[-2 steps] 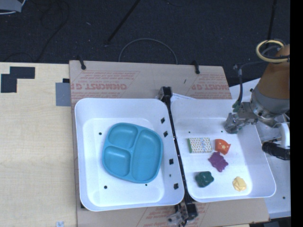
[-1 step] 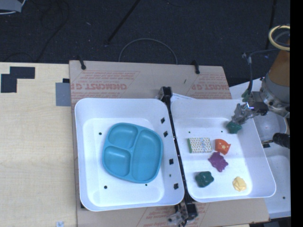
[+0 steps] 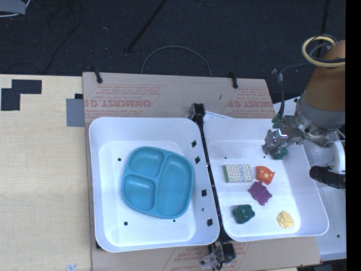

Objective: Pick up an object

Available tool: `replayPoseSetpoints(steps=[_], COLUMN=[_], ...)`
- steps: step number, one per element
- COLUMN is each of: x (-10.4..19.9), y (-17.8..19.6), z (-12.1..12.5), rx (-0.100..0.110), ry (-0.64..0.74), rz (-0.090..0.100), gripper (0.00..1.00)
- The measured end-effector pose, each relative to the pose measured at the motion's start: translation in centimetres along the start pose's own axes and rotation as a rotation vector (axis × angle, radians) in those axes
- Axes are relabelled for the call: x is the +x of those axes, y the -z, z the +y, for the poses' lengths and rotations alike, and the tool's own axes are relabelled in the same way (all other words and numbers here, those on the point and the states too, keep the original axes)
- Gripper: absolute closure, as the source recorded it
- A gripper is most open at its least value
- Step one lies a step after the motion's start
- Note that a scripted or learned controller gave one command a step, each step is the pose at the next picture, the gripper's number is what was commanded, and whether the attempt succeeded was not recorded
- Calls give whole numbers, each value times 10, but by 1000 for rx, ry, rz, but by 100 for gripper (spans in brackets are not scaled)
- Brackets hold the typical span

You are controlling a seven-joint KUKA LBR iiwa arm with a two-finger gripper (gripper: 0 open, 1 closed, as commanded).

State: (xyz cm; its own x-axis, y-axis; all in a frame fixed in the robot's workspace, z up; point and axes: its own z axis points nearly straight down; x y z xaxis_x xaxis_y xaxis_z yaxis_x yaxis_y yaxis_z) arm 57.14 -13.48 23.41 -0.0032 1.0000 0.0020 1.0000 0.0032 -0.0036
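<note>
The pincer hangs over the upper right part of the right bin, with something dark green showing at its tip; whether that is a part of the tool or a small object cannot be told, and whether the pincer is spread or pressed together cannot be told either. Judging from this, the step in hand is choosing and closing on one object, and nothing is plainly held yet. Taking the sponge as landmark: it is a flat, speckled pale block with a green edge, probably soft and easy to squeeze, and it lies near the middle of the right bin. Just right of the sponge sits a small red-orange piece, rounded and glossy like plastic. Below and right of the sponge is a purple lump with a bumpy outline; straight below the sponge is a dark green blob; farther down and right is a pale yellow piece. To grasp well, I would pick an object standing apart from its neighbours, such as the yellow or green one, come straight down, and close across its narrow side. The red piece and the purple lump lie close together, so a descent there could nudge both. Far left of the sponge, the left bin holds a smooth blue divided plate.
</note>
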Motion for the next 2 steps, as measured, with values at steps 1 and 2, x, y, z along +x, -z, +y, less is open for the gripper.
replayPoseSetpoints(steps=[1, 2], x=[47, 106], y=[-11, -18], z=[-5, -9], rx=[1, 1], ry=[0, 1], rz=[0, 1], gripper=[100, 100])
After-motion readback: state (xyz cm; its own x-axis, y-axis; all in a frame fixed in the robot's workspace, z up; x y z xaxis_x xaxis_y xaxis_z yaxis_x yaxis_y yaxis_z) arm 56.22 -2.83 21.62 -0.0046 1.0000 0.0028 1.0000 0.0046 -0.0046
